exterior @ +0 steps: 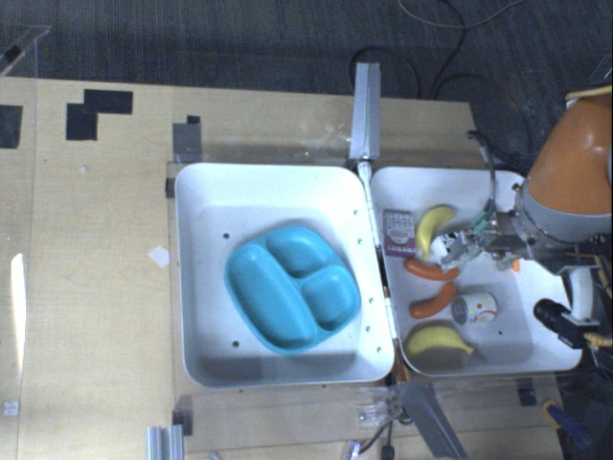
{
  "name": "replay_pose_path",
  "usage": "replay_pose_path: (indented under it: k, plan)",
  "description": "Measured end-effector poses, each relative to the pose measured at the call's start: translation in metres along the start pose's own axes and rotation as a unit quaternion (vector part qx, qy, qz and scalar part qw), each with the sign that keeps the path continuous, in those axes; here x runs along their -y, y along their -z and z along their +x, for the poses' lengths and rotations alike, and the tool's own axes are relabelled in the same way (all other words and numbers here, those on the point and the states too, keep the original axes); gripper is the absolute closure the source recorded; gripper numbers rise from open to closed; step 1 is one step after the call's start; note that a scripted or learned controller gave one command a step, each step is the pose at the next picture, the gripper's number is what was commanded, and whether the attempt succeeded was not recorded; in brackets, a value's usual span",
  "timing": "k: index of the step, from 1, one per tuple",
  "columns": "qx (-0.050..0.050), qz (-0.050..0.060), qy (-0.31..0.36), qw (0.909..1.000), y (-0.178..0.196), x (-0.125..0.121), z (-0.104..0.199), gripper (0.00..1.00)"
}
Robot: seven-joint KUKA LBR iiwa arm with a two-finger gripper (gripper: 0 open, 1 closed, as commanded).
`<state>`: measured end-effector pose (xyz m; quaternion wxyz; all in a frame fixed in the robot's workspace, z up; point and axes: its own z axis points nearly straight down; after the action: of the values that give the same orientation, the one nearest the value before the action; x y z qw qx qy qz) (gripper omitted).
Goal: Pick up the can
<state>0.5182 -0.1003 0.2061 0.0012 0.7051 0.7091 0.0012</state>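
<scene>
Bench: a pale wooden top is seen from above, with black squares marked near its far left corner.
Left bin: a shallow white bin is occupied by a single item.
Tray: a blue divided tray with three compartments is laid at a slant across the middle of the left bin.
Divider: a grey metal post is set at the far end of the seam where the two bins meet.
Right bin: a second white bin is shown with several small items gathered in its left half.
Card: a small purple-printed packet is placed against the right bin's left wall.
Bananas: one yellow banana is curved beside the packet; another is laid at the near edge.
Sausages: two orange-red sausages are laid between the bananas.
Can: the can is lying on its side just right of the lower sausage, apart from the arm.
Gripper: it is lowered beside the upper banana and above the can; whether its jaws are wide or narrow cannot be told.
Arm: the grey arm with its orange band is reaching in from the right.
</scene>
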Motion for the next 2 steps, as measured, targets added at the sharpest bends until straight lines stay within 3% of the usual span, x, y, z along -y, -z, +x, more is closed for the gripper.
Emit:
replay_pose_path:
  k: [1,2]
  plan:
    - [0.001,-0.002,-0.033,0.9995,0.102,0.028,-0.034,0.0]
    - [0.0,0.0,-0.085,0.9964,-0.021,0.031,-0.074,0.0]
